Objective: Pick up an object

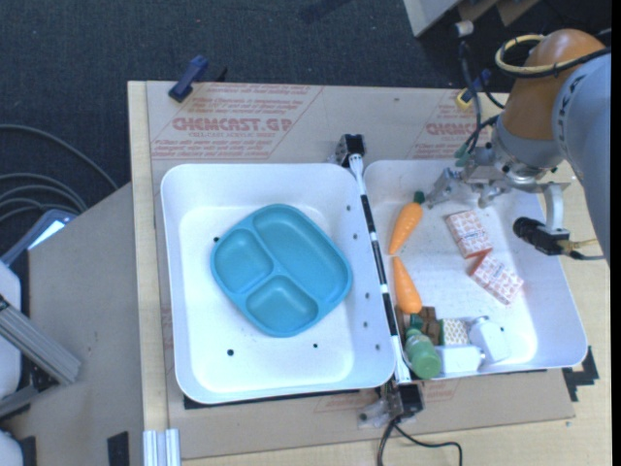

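1. The hand [473, 184] hangs over the far part of the right bin [568, 309]; its two fingers stand apart and nothing is between them.
2. Just left of the hand, one carrot [406, 226] lies slanted near the wall between the bins.
3. A second carrot [406, 286] lies nearer, beside the same wall.
4. Two red-patterned packets [467, 231] [498, 279] lie in the middle of the right bin, near the hand but apart from it.
5. In the near left corner, a green bottle [422, 354], a dark box [428, 325] and white items [483, 339] crowd together.
6. The left bin [184, 260] carries a blue divided plate [279, 269].
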### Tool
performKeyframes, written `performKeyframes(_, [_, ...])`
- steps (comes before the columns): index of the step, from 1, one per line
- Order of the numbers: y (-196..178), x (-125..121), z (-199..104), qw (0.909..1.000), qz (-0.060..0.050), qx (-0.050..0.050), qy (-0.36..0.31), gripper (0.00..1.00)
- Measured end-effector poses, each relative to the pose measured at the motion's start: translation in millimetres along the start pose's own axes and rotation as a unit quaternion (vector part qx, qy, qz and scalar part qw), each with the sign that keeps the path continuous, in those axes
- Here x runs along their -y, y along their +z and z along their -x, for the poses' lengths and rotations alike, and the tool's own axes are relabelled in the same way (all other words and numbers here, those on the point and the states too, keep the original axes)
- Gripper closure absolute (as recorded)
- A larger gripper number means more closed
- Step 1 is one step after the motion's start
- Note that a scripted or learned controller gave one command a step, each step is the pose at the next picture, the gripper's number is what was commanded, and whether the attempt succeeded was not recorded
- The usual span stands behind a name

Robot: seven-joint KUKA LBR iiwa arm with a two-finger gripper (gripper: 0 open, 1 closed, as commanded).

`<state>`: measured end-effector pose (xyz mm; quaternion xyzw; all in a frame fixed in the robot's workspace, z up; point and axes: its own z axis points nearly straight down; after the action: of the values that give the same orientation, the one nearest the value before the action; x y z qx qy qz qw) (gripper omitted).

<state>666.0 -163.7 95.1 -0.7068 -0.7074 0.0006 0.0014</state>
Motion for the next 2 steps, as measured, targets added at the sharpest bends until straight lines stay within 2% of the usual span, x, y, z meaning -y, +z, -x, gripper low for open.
performKeyframes(1, [10.8, 61.3, -2.7, 1.0, 0.0, 0.0, 0.001, 0.0])
performKeyframes(2, [0.6, 60.9, -2.7, 1.0, 0.001, 0.0, 0.001, 1.0])
